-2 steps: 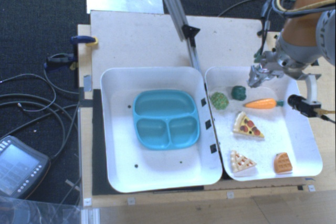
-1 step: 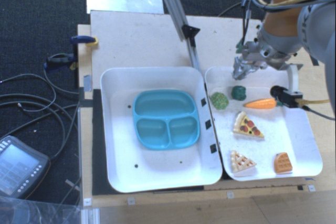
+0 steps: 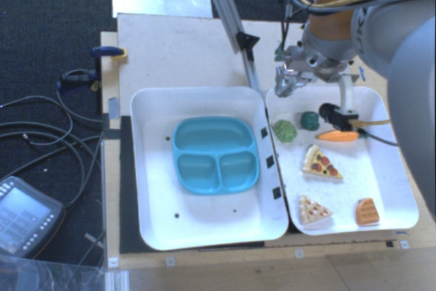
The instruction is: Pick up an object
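End effector [image 3: 289,84] hangs above right bin's [image 3: 395,167] far corner, nothing between fingers; spread cannot be told. Light green broccoli [image 3: 285,131] nearest below, likely target.

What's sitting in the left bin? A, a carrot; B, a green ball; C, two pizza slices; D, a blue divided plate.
D: the blue divided plate lies alone in the left bin; the carrot and pizza slices are in the right bin.
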`<state>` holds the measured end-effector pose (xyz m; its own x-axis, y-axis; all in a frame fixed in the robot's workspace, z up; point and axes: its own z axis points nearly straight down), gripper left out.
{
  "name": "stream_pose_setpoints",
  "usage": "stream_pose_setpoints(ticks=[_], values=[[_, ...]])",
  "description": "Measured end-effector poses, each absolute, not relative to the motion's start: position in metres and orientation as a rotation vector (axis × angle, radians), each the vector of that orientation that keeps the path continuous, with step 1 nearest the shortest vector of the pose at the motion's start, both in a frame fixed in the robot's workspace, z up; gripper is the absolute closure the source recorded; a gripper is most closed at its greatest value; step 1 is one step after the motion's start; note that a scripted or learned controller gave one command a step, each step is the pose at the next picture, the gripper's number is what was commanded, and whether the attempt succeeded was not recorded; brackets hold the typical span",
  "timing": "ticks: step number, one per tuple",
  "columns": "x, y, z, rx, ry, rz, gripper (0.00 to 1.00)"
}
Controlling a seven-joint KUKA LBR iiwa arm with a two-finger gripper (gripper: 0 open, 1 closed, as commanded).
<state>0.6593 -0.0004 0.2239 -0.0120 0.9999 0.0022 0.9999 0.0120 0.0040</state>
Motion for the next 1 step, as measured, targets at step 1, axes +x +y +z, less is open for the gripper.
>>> stream_pose_setpoints(ticks=[1], values=[[0.6643,0.0539,0.2365,2.208,2.234,0.008,1.0]])
